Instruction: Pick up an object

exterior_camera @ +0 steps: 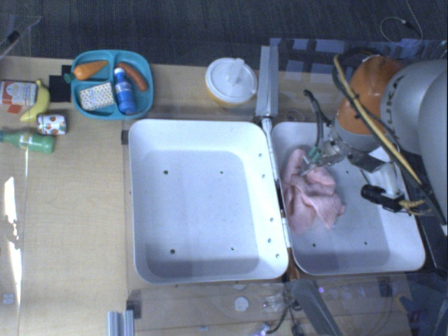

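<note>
Reaching in from the right, bent down over the right bin [413,257]. Grey arm [420,103] with its orange band [364,89] high up, yellow cable [392,156] running down along it. Claw [320,155] low, tip right at the top edge of a pink cloth [311,191]. Touching the cloth or just above it: cannot tell. Cannot tell either if open or closed; too small and dark to see.

Pink cloth lying crumpled just below and left of the claw, inside the right bin, near its left wall. Longer up and down than side to side, leaning a bit: top end close under the claw, bottom end further away toward the near side of the bin. Soft folds all over.

To the left of the claw, past the wall between them, the left bin [140,208]. Up and left of the claw, on the desk [63,208], a round white lid on a yellow cup [231,81]. Far off to the left of the claw, a blue tray [143,68] with toy food in it, and beyond that a banana [38,102], a small can [52,124] and a green bottle [28,141] lying on its side.
</note>
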Available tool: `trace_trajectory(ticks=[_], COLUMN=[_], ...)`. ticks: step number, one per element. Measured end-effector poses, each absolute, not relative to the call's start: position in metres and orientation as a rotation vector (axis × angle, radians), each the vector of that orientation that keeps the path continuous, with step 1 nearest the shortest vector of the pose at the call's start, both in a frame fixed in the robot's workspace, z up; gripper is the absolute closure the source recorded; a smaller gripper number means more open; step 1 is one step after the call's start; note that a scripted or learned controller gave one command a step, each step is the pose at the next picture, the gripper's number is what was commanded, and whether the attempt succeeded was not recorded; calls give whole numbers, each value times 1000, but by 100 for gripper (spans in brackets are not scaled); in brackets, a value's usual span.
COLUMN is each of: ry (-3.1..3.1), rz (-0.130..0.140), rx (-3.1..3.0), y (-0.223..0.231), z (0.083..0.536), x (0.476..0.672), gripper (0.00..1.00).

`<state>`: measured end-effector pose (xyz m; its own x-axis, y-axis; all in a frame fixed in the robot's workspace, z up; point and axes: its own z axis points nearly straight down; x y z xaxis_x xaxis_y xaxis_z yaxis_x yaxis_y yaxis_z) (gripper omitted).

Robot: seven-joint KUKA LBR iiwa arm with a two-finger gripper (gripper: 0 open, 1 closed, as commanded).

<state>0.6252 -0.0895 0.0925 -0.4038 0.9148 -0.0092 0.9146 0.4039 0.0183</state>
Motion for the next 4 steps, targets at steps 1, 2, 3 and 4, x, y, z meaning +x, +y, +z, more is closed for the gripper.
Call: trace_trajectory(ticks=[1, 2, 3, 4], ry=[2614, 2910, 2680, 2492], rz=[22, 4, 3, 2], rx=[1700, 1166, 1631, 1907], y=[-89, -64, -84, -91], z=[104, 187, 210, 163], x=[627, 668, 646, 669], gripper=[100, 100, 100, 100])
